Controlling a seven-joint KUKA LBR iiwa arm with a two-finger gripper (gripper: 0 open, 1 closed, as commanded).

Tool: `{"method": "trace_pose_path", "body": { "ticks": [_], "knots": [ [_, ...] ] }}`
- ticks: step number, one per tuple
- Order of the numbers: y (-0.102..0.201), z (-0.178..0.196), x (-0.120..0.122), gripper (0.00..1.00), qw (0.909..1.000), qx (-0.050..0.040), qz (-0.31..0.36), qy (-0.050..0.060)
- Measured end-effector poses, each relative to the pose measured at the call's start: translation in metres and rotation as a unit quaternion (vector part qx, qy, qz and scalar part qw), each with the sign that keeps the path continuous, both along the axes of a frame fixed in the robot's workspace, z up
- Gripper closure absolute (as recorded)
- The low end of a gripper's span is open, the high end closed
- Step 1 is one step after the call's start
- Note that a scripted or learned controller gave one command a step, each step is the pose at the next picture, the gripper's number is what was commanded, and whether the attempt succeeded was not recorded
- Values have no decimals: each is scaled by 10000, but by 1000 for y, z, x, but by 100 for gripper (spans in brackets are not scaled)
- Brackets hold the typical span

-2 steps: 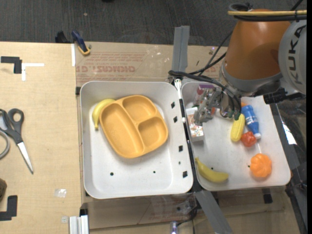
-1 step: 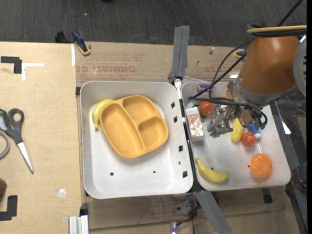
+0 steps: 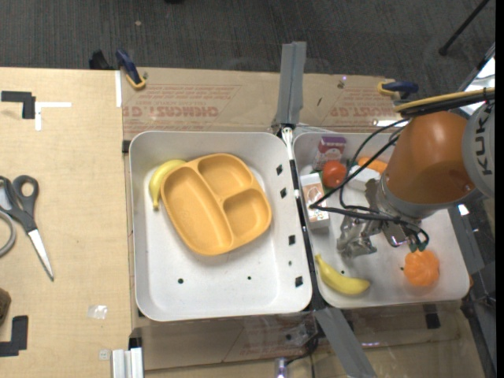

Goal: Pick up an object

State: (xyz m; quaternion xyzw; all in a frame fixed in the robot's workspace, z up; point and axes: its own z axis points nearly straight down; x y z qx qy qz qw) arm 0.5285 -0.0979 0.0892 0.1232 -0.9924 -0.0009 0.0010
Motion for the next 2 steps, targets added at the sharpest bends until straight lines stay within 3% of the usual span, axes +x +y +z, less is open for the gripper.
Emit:
{"method": "trace_pose_path", "body": {
  "ticks": [1,2],
  "knots": [
    [0,0,0,0,10000,0,1,2],
    [-23,-1,90,0,9999,5,144,59]
  ]
}}
